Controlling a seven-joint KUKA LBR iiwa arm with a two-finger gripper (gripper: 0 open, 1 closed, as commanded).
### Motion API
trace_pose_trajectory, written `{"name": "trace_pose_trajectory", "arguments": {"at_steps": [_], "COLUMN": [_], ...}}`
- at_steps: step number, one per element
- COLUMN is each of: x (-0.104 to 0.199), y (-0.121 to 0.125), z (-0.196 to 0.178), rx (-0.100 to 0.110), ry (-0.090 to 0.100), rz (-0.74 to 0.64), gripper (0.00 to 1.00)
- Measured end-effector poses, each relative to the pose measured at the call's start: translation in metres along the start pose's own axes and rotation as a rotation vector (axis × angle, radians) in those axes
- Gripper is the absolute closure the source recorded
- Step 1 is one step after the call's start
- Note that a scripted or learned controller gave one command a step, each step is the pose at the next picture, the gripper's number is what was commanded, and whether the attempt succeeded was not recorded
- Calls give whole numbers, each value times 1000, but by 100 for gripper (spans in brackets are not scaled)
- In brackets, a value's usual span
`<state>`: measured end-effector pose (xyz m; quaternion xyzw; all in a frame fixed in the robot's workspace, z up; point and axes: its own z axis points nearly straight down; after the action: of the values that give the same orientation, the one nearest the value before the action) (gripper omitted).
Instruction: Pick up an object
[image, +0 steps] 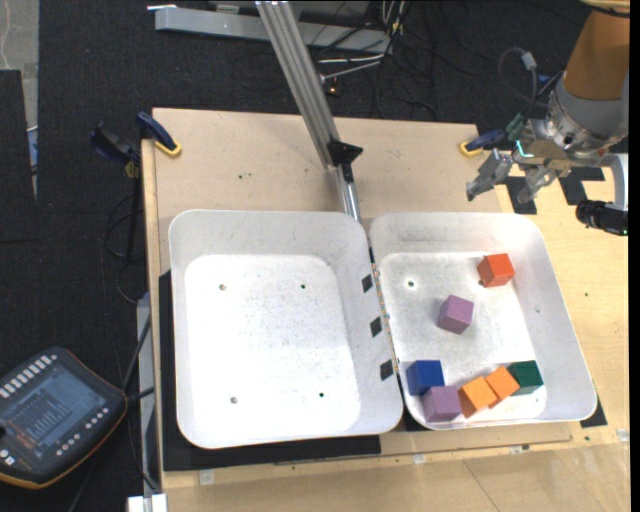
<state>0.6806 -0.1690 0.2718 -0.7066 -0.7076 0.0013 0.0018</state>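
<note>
**Camera view: gripper parked beyond the right bin, cubes lie nearer and below**

Camera view, nearest first: along the front edge of the right bin (560, 300) sits a cluster — a blue cube (424, 376), a purple cube (442, 402) just in front of it, two orange cubes (486, 389) touching side by side, and a green cube (525, 376) at the right end. These press close together, so fingers would have little room to slip around any one of them.

Further back, near the bin's middle, a second purple cube (455, 313) stands alone, well apart from its neighbours. Beyond it, toward the far right, a lone orange cube (495, 269) sits tilted on the bin's sloping floor.

Farthest of all, the gripper (507, 180) hangs over the bare bench past the bin's far rim, with nothing between its fingers, which look spread apart. Every cube lies toward the camera from it; the lone orange cube is closest, almost straight toward the viewer, the lone purple one a little further and to the left.

The arm (598, 60) enters from the upper right, wrist pointing down and leftward — my judgement is that it must travel forward over the rim and descend before any grasp.
</note>
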Motion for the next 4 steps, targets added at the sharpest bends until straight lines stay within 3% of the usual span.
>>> {"name": "trace_pose_trajectory", "arguments": {"at_steps": [1, 4], "x": [0, 2], "y": [1, -7], "z": [-3, 179], "rx": [-4, 0], "ry": [-2, -1], "rz": [-2, 0], "gripper": [0, 0]}}
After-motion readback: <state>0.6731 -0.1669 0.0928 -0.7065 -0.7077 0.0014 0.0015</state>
